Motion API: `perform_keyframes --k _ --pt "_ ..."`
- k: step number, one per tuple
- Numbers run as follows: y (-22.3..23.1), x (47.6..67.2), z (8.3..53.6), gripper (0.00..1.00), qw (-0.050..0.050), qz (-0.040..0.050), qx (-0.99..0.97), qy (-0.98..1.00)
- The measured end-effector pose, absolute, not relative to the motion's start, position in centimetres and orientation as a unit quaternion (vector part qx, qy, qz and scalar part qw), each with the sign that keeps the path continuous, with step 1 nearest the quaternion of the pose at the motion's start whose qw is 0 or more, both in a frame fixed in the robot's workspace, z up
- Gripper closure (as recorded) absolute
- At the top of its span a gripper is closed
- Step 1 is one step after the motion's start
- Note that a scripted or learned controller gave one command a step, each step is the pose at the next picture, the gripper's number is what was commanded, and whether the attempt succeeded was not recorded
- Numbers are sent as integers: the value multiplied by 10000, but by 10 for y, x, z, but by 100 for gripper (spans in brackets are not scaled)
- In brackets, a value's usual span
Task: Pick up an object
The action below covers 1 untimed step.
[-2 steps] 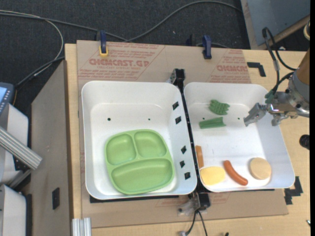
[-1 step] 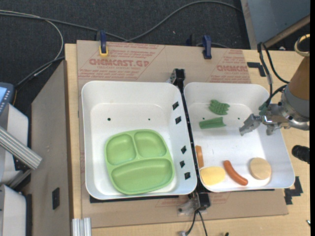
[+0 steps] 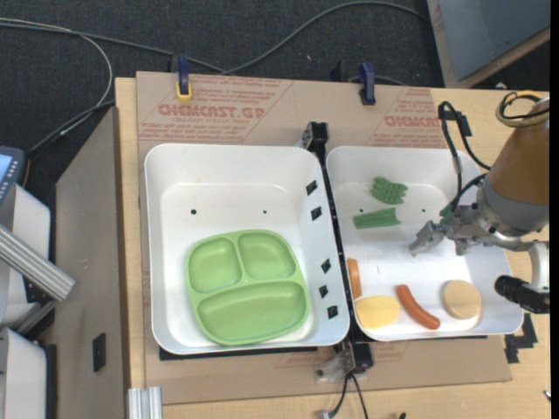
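Though the jaws hang over the right bin, their state is unclear.

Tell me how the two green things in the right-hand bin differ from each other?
The upper green piece is bumpy and lumpy in outline, while the lower green piece is smooth, long and narrow. The upper one looks a lighter green; the lower one is darker. The upper lies nearer the bin's far wall, the lower nearer the gripper. Both lie loose on the floor of the right bin, close together, apart from the gripper.
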<state>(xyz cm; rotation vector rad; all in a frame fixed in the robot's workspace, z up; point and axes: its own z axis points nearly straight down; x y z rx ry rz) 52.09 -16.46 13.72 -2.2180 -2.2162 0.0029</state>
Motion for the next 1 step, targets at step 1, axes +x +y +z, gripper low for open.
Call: perform_keyframes --k 1 --pt "-164 520 84 0 35 11 -7072 -7071"
